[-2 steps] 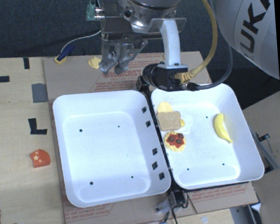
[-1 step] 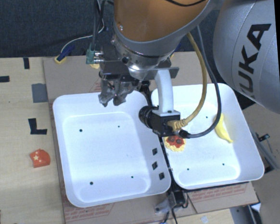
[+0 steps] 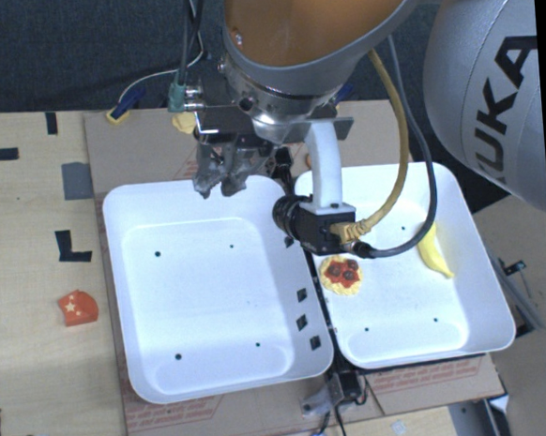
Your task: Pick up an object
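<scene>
Both bins [image 3: 209,358] look like smooth white plastic with a soft sheen, resting on matt brown cardboard [image 3: 144,138] over a pale, wood-look bench [image 3: 40,372]. The arm's orange band [image 3: 305,22] is glossy, its grey shell [image 3: 498,82] smooth and satiny. The gripper [image 3: 221,182] looks like dull grey metal. The banana [image 3: 434,251] and tart [image 3: 341,275] seem smooth toy plastic.

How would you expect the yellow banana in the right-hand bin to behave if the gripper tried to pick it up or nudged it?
The banana looks like a smooth toy, so it is probably rigid and light. Its curved, tapering shape may let it pivot or slide on the slick white right bin if pushed off-centre. It lies close to the bin's wall, which could crowd the gripper on that side.
</scene>
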Robot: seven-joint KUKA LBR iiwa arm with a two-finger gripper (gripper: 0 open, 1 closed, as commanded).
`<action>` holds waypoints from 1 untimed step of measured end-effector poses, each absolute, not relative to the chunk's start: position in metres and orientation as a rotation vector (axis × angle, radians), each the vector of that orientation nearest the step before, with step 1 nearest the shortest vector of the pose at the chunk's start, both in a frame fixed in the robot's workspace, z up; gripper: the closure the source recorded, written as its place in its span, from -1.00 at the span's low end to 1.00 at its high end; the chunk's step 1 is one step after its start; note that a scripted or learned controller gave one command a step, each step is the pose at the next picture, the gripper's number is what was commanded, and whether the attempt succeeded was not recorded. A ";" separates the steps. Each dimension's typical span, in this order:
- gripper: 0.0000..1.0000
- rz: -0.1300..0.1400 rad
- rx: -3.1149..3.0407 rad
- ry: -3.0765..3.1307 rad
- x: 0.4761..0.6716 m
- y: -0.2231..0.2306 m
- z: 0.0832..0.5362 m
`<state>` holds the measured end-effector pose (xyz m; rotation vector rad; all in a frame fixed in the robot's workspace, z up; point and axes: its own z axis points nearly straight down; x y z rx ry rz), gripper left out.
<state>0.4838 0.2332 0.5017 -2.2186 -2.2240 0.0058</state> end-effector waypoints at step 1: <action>1.00 0.009 -2.217 -2.225 0.484 0.234 0.511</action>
